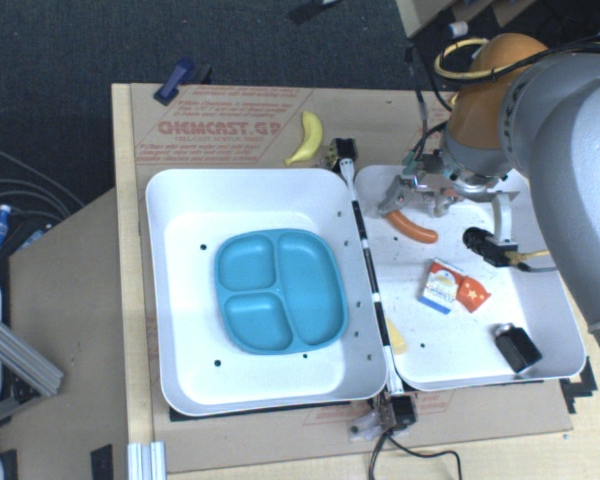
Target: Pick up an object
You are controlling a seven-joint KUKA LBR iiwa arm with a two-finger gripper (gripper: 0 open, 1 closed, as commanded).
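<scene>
In the camera view the gripper [420,196] hangs low over the back-left corner of the right bin [550,353], its metal fingertips spread slightly just above the near end of a toy hot dog [413,227] that lies loose on the bin floor, nothing held between them. Judging from this, the closing fingers could slide off the rounded sausage and roll it toward the red-and-white carton [451,288], or catch the bin wall close beside them.

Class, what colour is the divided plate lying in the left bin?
Light blue; the divided plastic plate shows plainly in the camera view.
</scene>
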